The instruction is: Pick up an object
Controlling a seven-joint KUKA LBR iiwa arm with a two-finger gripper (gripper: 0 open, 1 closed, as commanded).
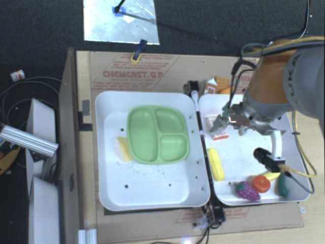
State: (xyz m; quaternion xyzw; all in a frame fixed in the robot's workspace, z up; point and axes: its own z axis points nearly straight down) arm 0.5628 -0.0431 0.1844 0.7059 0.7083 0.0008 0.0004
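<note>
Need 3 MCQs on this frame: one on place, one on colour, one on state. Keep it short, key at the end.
1. Where does the pale green divided plastic plate lie?
A. in the left white bin
B. in the right white bin
C. on the cardboard outside the bins

2. What colour is the toy corn cob by the right bin's left wall?
A. purple
B. yellow
C. blue

3. How does the plate sit?
A. flipped over
B. propped on the bin wall
C. flat, compartments facing up

Answers:
1 A, the plate fills the middle of the left bin.
2 B, the cob is yellow, unlike the purple toy grapes nearby.
3 C, all three compartments show from above.
</note>
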